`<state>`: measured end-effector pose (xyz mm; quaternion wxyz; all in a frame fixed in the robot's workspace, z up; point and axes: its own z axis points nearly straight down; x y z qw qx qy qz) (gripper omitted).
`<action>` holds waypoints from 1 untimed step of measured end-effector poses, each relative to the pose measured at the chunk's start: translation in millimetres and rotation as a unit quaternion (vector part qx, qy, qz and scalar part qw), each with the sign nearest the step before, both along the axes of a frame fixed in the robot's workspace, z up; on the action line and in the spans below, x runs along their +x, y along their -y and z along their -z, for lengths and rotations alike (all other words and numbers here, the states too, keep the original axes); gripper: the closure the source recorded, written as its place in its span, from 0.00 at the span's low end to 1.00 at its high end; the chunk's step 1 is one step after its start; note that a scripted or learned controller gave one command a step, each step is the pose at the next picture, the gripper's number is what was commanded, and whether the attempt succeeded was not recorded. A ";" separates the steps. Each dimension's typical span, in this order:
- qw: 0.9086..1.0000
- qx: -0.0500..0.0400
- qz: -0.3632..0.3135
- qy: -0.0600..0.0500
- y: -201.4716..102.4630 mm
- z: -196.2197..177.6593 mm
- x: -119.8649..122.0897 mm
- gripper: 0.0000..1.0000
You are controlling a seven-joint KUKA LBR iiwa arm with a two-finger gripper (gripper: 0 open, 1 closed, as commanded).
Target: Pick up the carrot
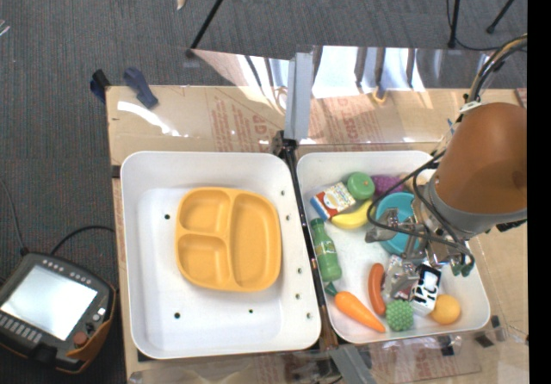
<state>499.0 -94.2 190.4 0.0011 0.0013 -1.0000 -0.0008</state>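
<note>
Carrot [358,311]: lies on the floor of the right bin [405,160], near its front wall and toward the left side. Long axis runs on a diagonal, from the green-topped thick end at upper left to the pointed tip at lower right. Nothing rests on top of it.

Gripper [406,281]: hangs over the right bin, to the right of the carrot and slightly behind it, apart from it. Whether it is open or closed cannot be told, as the wrist and cabling above hide the tips; nothing can be seen held in it. To reach the carrot it would need to travel leftward and toward the front wall, and, by judgement, turn to close across the carrot's narrow width.

Near neighbours, likely to crowd the grasp:
- red sausage [376,288], upright in the view, just behind the carrot's middle, between carrot and gripper.
- green bumpy ball [399,315], just beside the carrot's tip.
- green bottle [325,251], close to the carrot's leafy end.

Further off in the same bin: banana [351,218], blue bowl [398,217], orange fruit [446,310].

Left bin [138,193]: holds a yellow divided plate [229,238], well apart from the work.
</note>
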 end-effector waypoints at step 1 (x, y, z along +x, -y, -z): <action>1.000 0.000 0.023 0.000 -45.2 4.1 -22.5 0.00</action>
